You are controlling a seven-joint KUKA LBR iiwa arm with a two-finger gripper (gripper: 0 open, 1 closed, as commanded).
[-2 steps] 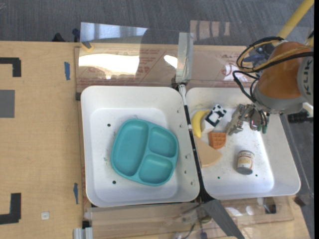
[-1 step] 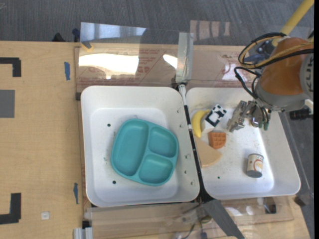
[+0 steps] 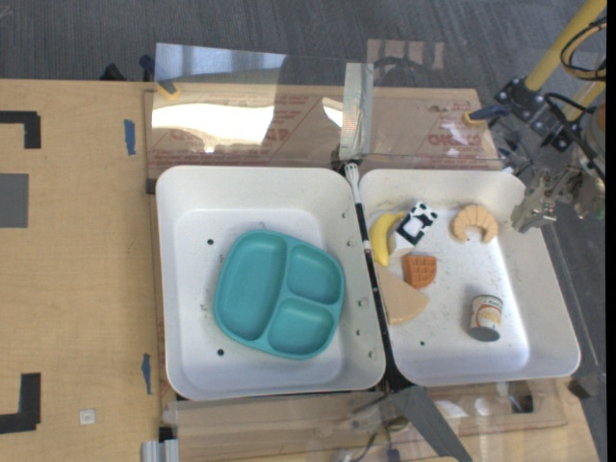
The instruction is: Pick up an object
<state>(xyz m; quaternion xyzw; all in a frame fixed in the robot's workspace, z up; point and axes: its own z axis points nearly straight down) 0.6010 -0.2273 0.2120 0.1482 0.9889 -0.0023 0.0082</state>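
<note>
The right bin holds several small items: a yellow banana, a black-and-white block, a tan croissant, an orange waffle piece, a pale tan slice and a small can. My gripper hangs over the bin's upper right rim, just right of the croissant and apart from it. Nothing shows between its tips.
The left bin carries a teal divided plate. A clear plastic wall stands behind both bins. Cables and the arm's wrist crowd the upper right. Brown bench board lies to the left.
</note>
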